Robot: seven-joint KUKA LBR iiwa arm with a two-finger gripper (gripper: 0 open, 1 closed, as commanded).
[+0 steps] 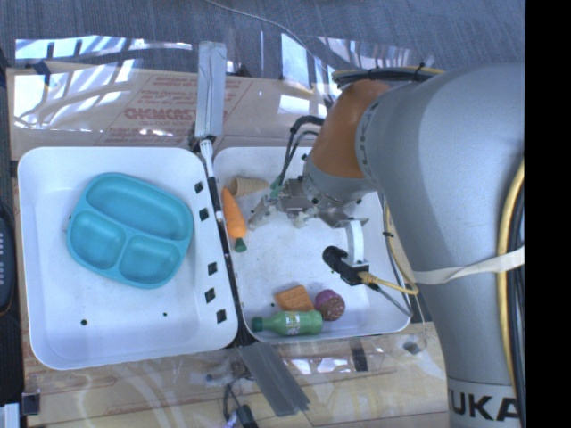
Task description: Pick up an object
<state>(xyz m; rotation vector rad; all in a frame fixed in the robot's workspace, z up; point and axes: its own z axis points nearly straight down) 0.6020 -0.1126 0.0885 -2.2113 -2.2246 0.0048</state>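
Note:
In the right bin (pixel 294 261) an orange carrot (pixel 234 219) lies along the left wall, with a tan cone-shaped piece (pixel 249 185) just above it. Near the front wall sit an orange wedge (pixel 294 297), a dark red ball (pixel 330 304) and a green bottle (pixel 289 324) on its side. My gripper (pixel 280 216) hangs low over the bin's upper middle, just right of the carrot. It looks open, with bare bin floor between its fingers and no object in them.
The left bin (pixel 40 275) holds a blue divided plate (pixel 130 229). The grey arm with its orange band (pixel 343 136) covers the right bin's right side. A black cable fitting (pixel 343 266) hangs over the bin. Cardboard lies behind both bins.

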